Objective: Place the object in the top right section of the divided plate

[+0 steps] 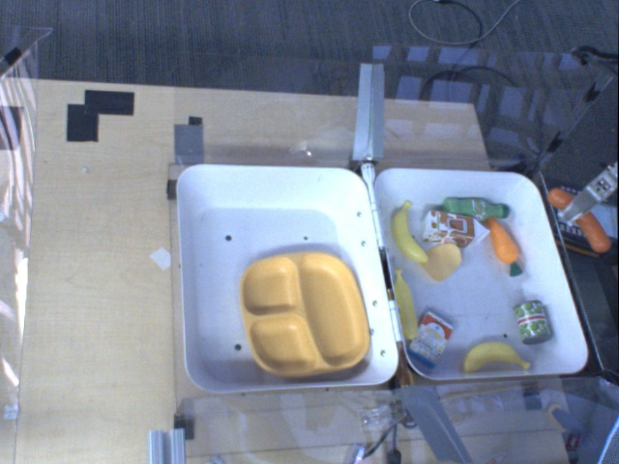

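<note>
A yellow divided plate (305,311) lies in the left bin (208,259), toward its front right. It has one long section on the right and two smaller sections on the left, and nothing lies in any of them. Past the right bin's (556,269) far right rim, at the view's edge, I see a grey piece of my gripper (602,186) with orange parts beside it. It hangs outside the bin, away from every object.
The right bin holds a banana (407,232), a green bottle (474,207), a carrot (503,243), a printed box (453,228), a tan disc (443,262), a small carton (431,336), a second banana (495,358) and a green can (531,321). A metal post (369,114) stands between the bins.
</note>
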